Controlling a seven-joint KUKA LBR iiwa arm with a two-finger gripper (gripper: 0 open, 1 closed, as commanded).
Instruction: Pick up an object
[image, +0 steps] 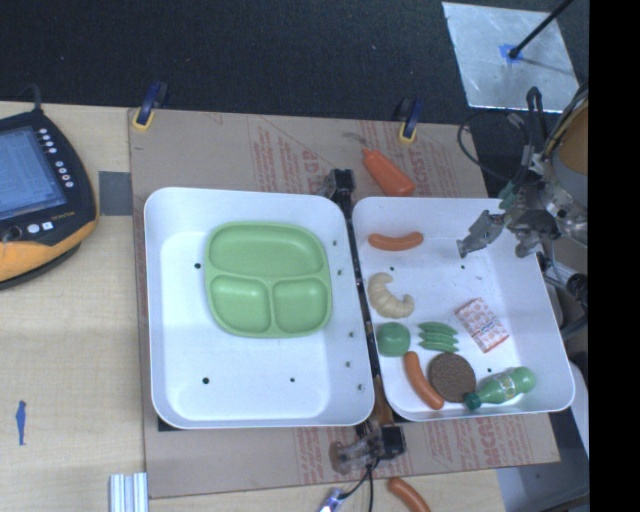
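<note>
Sitting side by side on the table (80, 350) are two white bins: the left bin (180, 390) holds one green divided plate (268, 277), the right bin (530, 310) holds several toy foods. Two sausages are in there: one (396, 240) lying crosswise near the far wall, one (422, 381) running diagonally near the front. One green bottle (500, 388) lies on its side, cap pointing left. The claw (478, 238) hovers over the bin's far right part, fingers spread, gripping nothing, with the far sausage just to its left.
</note>
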